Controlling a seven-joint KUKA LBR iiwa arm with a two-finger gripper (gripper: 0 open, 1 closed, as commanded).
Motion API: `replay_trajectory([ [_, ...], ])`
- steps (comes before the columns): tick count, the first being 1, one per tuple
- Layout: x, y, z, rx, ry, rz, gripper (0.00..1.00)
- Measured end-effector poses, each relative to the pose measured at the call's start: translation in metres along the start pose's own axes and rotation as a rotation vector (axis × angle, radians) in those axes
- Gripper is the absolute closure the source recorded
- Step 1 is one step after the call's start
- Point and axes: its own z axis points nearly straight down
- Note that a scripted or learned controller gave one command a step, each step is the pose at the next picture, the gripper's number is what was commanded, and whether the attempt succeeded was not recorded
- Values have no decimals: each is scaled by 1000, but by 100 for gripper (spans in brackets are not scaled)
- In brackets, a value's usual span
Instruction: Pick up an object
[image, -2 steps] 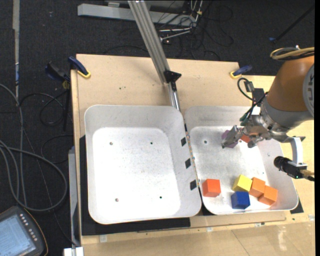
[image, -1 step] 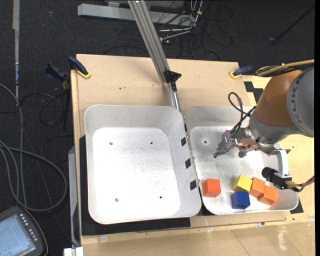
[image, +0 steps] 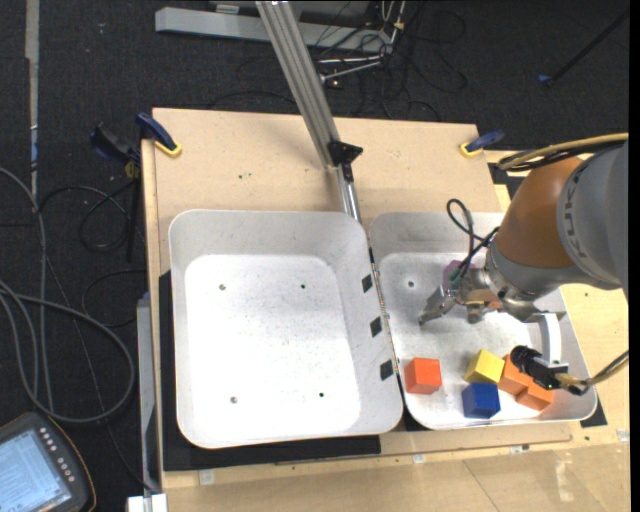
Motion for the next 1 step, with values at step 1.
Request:
replay_trajectory([
  [1,0,1,-12,-5,-1,1,100],
])
